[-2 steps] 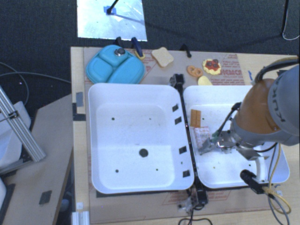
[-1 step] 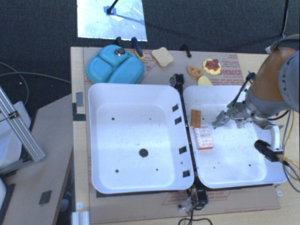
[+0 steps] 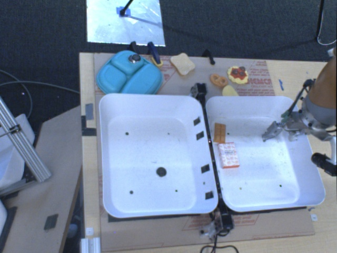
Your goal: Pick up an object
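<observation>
- A blue sectioned plate (image 3: 129, 74) lies upside down on the cardboard behind the left bin, with a small grey knob near its top.
- A dark blue clip (image 3: 154, 52) with a bit of yellow sits just beside the plate's right edge.
- The left bin (image 3: 113, 141) is white and shallow, and a small dark round spot (image 3: 161, 172) shows near the middle of its floor.
- A toy slice of toast (image 3: 182, 64) lies on the cardboard behind the two bins.
- To its right come a small orange pretzel-like toy (image 3: 218, 79), a round yellow toy with red topping (image 3: 238, 74) and a pale yellow piece (image 3: 229, 91) touching the right bin's back rim.
- Red print runs across the cardboard near these toys, too small to read.
- The right bin (image 3: 295, 194) holds two things near its left wall.
- A narrow brown bar (image 3: 219, 133) lies lengthwise, just beside the divider between the bins.
- A small flat box (image 3: 228, 155) in red and white lies just below the bar; its label carries writing, but it is too blurred to read.
- The gripper (image 3: 269, 133) hangs over the right bin's middle, well apart from the box and bar, with its grey fingers pointing left; whether they are spread or pressed together cannot be told.
</observation>
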Robot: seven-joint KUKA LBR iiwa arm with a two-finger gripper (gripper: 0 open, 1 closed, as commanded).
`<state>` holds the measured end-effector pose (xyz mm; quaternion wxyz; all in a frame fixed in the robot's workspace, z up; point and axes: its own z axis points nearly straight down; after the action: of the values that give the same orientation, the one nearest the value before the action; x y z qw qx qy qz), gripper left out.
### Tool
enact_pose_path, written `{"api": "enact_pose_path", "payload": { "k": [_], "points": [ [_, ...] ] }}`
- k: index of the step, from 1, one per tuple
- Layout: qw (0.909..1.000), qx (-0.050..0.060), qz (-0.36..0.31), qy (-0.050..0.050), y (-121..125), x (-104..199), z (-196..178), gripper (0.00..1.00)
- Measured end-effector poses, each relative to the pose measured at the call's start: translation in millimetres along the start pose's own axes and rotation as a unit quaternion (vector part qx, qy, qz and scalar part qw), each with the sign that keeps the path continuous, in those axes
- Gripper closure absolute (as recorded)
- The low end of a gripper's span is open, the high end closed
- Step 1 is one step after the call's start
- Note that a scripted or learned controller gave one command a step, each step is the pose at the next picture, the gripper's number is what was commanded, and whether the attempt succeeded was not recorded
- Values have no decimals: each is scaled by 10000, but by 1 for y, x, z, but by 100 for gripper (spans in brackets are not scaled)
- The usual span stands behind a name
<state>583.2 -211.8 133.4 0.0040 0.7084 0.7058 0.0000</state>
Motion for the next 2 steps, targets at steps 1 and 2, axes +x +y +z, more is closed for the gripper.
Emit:
{"api": "enact_pose_path", "payload": {
  "k": [1,2],
  "points": [
    [10000,-31,-1,10,-96,4,46,0],
    [10000,-66,-23,-22,-92,2,32,100]
  ]
}}
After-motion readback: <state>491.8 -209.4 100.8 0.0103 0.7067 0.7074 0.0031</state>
